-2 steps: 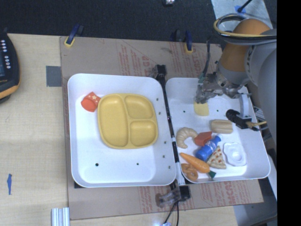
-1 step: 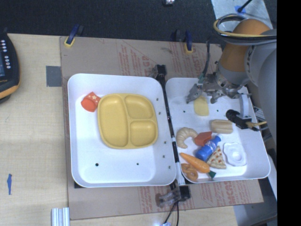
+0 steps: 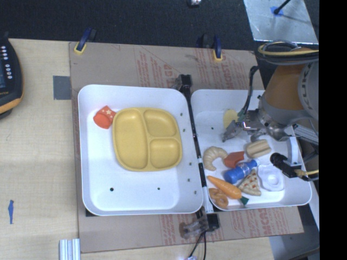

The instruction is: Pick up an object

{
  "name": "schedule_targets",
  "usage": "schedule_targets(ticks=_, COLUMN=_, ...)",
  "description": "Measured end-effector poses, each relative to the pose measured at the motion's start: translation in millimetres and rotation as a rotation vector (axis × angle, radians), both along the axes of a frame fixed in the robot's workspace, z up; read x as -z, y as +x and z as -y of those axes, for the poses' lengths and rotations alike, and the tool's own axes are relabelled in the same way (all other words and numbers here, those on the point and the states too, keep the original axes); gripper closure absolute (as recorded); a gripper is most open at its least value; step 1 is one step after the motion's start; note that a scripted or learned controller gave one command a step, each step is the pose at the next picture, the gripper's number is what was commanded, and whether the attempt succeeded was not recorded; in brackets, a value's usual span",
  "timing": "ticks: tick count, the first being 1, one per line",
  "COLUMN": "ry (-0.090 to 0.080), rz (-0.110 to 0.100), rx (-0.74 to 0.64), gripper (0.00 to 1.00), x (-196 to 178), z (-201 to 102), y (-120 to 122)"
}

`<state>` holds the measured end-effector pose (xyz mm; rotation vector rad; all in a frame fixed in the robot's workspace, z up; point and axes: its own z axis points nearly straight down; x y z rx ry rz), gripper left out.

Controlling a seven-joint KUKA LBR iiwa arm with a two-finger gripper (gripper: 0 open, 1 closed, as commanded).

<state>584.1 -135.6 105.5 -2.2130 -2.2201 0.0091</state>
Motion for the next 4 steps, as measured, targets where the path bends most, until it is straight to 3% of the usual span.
schedule_targets(ticks=1, ry=-0.001, rz=0.012, rx=-0.003, gripper=0.00, x=-1, z=-11, y=62)
schedule_targets(ticks=2, ry=0.000, rz=-0.002, rx=0.003, gripper=0.00, x=15, z=25, y=-11)
schedule_targets(ticks=3, ry=-0.001, rz=0.012, rx=-0.005, gripper=0.00, x=13, z=-12, y=52)
schedule_targets(ticks=4, ry=0.001, rz=-0.005, rx=0.007, gripper=0.00, x=14, z=27, y=-100)
